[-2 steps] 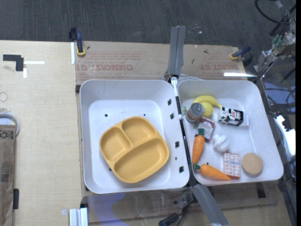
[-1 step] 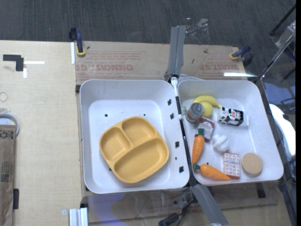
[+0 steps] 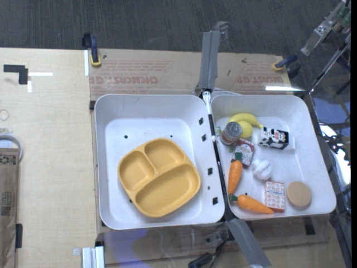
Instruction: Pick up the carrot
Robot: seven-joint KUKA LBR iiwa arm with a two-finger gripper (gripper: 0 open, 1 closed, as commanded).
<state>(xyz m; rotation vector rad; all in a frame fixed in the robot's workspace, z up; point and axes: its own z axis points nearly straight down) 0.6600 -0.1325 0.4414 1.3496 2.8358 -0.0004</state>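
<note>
A: Camera view. Desk (image 3: 44, 149), pale wood. Two white bins side by side on cardboard (image 3: 167, 74).

B: Left bin (image 3: 106, 149)?

A: One yellow plate (image 3: 159, 176), three compartments, lying flat, turned at a slant. Nothing on it.

B: Right bin (image 3: 312, 127)?

A: Crowded on its left half. Banana (image 3: 247, 119) near the far wall. Just in front of it a can (image 3: 231, 132), top towards the camera. Red packet (image 3: 244, 148) touching the can's near side. Black-and-white carton (image 3: 275, 138) right of the banana.

B: Carrot?

A: Two. One carrot (image 3: 235, 176) lies lengthwise along the bin's left wall, green end up against the red packet, tip pointing to the near wall. The second carrot (image 3: 255, 204) lies crosswise by the near wall, green end left and close to the first one's tip, point to the right.

B: Neighbours?

A: Small white lump (image 3: 260, 168) just right of the first carrot. Small printed box (image 3: 274, 195) touching the second carrot's pointed end. Tan disc (image 3: 299, 194) just right of the box.

B: Jaws?

A: Cannot tell their state. Both carrots lie free on the bin floor.

B: Else?

A: Grey bar (image 3: 210, 60) rising behind the seam between the bins. Brown bag (image 3: 6, 205) at the left edge.
</note>
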